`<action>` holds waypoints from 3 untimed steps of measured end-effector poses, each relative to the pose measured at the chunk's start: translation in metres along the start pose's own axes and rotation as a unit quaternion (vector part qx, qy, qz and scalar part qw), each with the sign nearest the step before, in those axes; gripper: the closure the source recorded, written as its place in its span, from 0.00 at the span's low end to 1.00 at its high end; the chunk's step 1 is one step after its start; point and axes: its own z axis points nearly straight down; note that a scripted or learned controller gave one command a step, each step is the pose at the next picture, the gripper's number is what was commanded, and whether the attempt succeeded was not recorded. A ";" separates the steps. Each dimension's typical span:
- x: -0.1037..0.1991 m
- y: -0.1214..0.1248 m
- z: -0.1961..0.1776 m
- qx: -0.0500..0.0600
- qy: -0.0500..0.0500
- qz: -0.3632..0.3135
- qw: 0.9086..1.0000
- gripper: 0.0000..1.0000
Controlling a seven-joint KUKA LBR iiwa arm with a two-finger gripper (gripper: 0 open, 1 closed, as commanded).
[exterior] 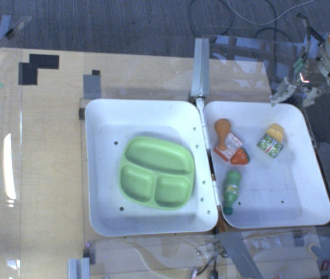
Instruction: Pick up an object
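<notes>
Watch the cluster in the right bin (304, 173): the orange-capped packet (229, 143) lies touching the bin's left wall, and the green bottle (231, 190) sits just beside it at its 6 o'clock, so a descent there risks striking the wall or nudging a neighbour. The small yellow-topped carton (271, 141) stands apart, toward 2 o'clock, and looks the safer pick. Your end effector (295, 92) hovers over the bin's rim at 1 o'clock, holding nothing; you cannot tell its opening. The green tray (156, 172) fills the left bin (103, 156).
</notes>
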 end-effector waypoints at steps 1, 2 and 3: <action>-0.034 -0.015 0.123 0.001 0.000 0.006 1.000 0.00; -0.031 -0.036 0.186 -0.002 0.000 -0.073 0.997 0.00; -0.031 -0.032 0.171 -0.008 -0.002 -0.074 0.997 1.00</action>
